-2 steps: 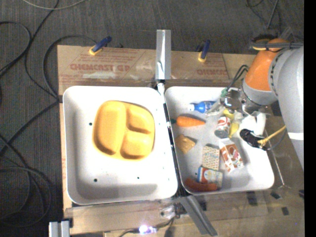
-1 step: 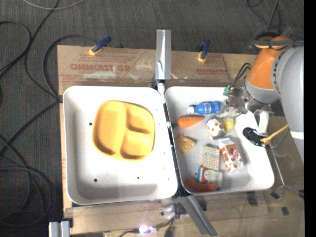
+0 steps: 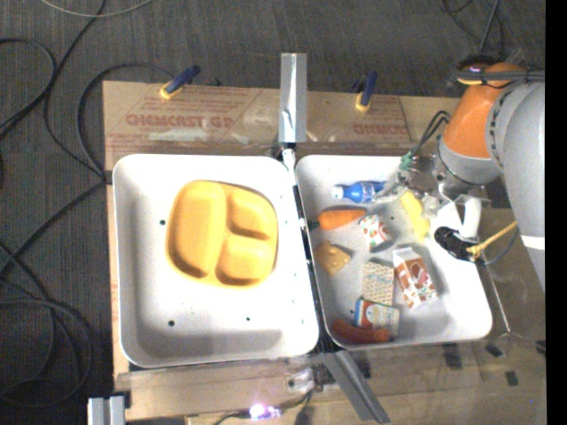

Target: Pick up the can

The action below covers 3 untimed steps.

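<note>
The can (image 3: 374, 229), small with a red and white label, lies on its side near the middle of the right bin (image 3: 478, 326). My gripper (image 3: 415, 182) hangs over the bin's upper right part, up and to the right of the can and apart from it. Just below the gripper lies a yellow banana-like piece (image 3: 414, 216). The grey arm with its orange band (image 3: 469, 122) reaches in from the right.
Around the can lie a blue bottle (image 3: 359, 189), an orange carrot (image 3: 341, 219), a tan wedge (image 3: 332, 258), a patterned box (image 3: 378, 282), a red carton (image 3: 415, 282) and a sausage (image 3: 359, 333). The left bin (image 3: 142, 326) holds a yellow divided tray (image 3: 223, 233).
</note>
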Each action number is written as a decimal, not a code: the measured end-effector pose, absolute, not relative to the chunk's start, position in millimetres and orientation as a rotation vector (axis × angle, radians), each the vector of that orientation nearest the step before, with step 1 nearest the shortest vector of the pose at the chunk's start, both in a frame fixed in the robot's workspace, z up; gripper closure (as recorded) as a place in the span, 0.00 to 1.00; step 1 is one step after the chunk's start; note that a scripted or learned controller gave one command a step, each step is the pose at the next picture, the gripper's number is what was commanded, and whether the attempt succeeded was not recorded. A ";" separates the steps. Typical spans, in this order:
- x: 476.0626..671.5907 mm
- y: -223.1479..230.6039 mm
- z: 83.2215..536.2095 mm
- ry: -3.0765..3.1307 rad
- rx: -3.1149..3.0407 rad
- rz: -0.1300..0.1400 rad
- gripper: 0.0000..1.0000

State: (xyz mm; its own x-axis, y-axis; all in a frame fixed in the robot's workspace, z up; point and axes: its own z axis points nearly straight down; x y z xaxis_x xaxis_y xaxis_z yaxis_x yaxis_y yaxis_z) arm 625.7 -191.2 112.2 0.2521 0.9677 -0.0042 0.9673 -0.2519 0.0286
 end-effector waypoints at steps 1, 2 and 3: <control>597.7 -141.6 88.2 1.910 2.487 0.004 0.00; 598.6 -140.6 98.0 1.911 2.487 0.008 1.00; 536.7 -75.0 182.4 1.426 2.802 -0.007 1.00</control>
State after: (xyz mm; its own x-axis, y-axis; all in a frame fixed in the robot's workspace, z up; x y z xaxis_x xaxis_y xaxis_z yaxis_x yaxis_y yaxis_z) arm 536.7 -75.0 182.4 0.5886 0.8084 -0.0027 0.8084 -0.5886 -0.0041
